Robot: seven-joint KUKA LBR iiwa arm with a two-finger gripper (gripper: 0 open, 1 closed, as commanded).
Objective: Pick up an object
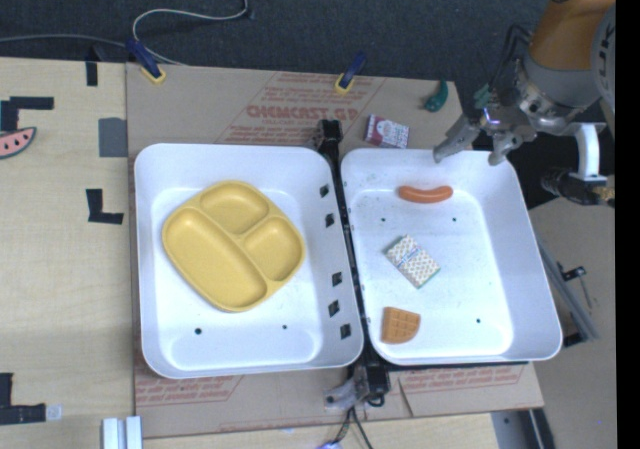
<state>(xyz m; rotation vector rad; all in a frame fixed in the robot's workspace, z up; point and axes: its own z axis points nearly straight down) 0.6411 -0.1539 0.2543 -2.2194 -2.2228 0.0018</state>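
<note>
Here, gripper (pixel 470 149) sits over the far right corner of the right bin (pixel 520 247), its two dark fingers spread wide apart, nothing between them. One finger (pixel 447 147) points down-left over the far rim, the other (pixel 497 149) sits just right of it. Arm (pixel 570 27) comes in from the far right, orange band above the wrist.

Right bin holds three items. Sausage (pixel 425 194), orange-red, lies flat near the far wall, just near-left of the gripper, not touching it. Checkered packet (pixel 412 261), white with a grid pattern, lies tilted around the middle of the bin. Waffle piece (pixel 400 325), orange-brown, lies at the near left part of the bin, close to the divider.

Left bin (pixel 160 337) holds a yellow divided plate (pixel 233 244) with three compartments, set in the far-middle area.

Outside the bins, on the cardboard sheet (pixel 250 107): a small red-and-white packet (pixel 386 131) just far of the right bin, a green object (pixel 437 95) far right of it, two yellow-blue clamps (pixel 350 74) on the far edge.
</note>
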